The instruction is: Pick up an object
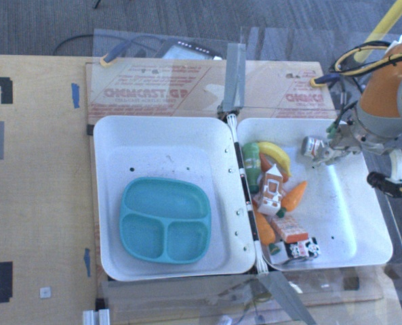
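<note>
While a cluster of toy food crowds the left side of the right bin [363, 246], the gripper [317, 149] hangs over that bin's upper part, at about two o'clock from the pile and apart from it. Nearest to it is the yellow banana [276, 156], lying just off at its nine o'clock, with a green bottle [251, 158] beside the banana against the bin's left wall. Below these, at about seven o'clock from the gripper, a small white and red carton [272, 191] stands next to an orange carrot [294, 195]. Farther toward six o'clock sit an orange box [292, 229] and a black and white carton [301, 249] near the bin's lower edge. Whether the fingers are spread or closed cannot be made out, and nothing is seen clearly between them. At nine o'clock across the divider, the left bin [119, 141] holds a teal divided plate [165, 220]. The arm [384, 107], grey with an orange band, enters from three o'clock
</note>
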`<action>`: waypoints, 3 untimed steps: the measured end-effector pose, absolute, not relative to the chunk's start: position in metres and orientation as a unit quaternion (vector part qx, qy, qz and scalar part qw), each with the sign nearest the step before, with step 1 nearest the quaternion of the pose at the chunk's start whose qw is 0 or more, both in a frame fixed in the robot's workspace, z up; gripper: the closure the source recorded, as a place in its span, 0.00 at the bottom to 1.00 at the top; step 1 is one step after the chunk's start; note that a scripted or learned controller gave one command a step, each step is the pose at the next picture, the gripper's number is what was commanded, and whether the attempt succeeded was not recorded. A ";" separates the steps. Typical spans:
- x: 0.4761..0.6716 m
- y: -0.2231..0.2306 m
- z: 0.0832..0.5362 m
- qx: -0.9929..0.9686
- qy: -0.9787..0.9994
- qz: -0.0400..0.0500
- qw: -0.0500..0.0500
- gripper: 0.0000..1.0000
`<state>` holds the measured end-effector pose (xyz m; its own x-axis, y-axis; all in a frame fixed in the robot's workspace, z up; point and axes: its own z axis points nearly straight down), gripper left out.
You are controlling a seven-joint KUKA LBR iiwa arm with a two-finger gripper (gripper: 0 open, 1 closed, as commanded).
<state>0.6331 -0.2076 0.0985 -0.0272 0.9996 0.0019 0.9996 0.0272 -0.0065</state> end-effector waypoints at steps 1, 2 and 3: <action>0.636 -0.205 0.100 -0.697 -0.717 -0.002 0.002 0.00; 0.611 -0.178 0.114 -0.712 -0.702 0.000 0.000 0.00; 0.669 -0.189 0.090 -0.673 -0.739 -0.002 0.000 0.00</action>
